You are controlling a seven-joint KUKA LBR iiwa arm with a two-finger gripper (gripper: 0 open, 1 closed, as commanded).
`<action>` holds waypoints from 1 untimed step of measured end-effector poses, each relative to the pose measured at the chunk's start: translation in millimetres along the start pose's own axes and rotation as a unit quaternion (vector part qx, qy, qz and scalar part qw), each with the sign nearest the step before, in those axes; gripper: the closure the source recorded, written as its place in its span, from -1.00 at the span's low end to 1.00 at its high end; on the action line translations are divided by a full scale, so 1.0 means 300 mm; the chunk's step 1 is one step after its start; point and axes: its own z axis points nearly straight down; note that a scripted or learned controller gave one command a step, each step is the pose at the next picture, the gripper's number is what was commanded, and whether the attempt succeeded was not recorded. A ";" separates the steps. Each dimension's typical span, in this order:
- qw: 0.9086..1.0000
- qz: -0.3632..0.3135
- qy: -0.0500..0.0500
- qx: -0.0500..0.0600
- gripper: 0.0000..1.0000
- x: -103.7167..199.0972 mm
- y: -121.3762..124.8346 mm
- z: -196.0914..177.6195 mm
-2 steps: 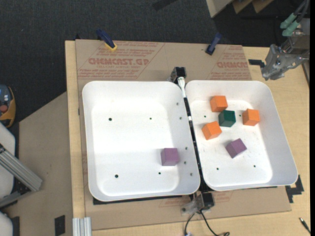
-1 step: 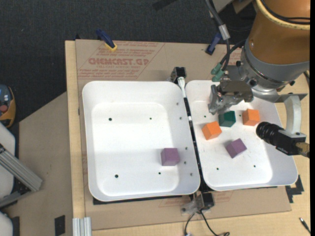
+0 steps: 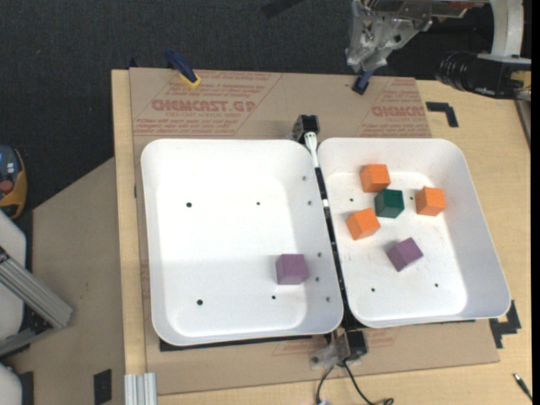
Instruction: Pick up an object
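Observation:
My gripper [image 3: 364,56] hangs high at the top of the view, above the back edge of the bench and beyond the right bin [image 3: 481,251]. Nothing shows between its fingers. In the right bin lie three orange cubes [image 3: 375,177], [image 3: 430,201], [image 3: 363,224], a dark green cube [image 3: 390,203] among them, and a purple cube [image 3: 404,253] nearer the front. The left bin [image 3: 169,251] holds one purple cube [image 3: 291,268] near its front right corner.
The two bins meet along a black divider strip [image 3: 325,218]. They rest on a cardboard sheet [image 3: 211,99] held by blue clamps [image 3: 181,67] at the back. Grey metal framing [image 3: 29,298] stands at the left edge.

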 end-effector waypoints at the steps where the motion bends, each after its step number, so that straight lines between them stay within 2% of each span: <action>1: 1.000 -0.004 -0.001 0.013 1.00 0.287 -0.234 0.222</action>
